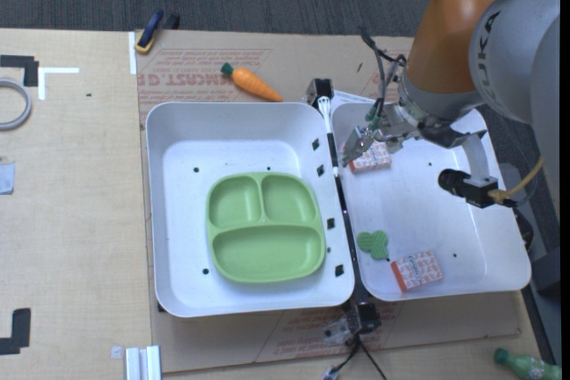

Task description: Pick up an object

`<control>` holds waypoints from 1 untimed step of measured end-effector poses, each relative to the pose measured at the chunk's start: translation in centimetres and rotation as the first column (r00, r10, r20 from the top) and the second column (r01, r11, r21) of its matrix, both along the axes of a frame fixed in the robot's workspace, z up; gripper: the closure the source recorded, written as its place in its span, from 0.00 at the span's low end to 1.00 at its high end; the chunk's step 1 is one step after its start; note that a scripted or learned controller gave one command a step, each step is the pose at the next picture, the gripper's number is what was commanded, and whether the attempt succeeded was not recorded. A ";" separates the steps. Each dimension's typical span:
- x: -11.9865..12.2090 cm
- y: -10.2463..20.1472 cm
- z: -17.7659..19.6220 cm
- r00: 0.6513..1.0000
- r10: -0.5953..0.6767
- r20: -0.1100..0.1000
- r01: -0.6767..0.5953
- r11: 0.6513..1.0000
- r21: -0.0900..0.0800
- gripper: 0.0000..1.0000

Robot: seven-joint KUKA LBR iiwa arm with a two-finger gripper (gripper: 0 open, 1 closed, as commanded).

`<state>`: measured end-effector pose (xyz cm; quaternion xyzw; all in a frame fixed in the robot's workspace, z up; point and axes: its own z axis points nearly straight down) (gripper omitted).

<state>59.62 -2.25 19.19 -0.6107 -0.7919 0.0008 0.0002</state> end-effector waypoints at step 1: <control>0.0 0.0 0.0 1.000 0.000 0.000 0.000 1.000 0.000 0.00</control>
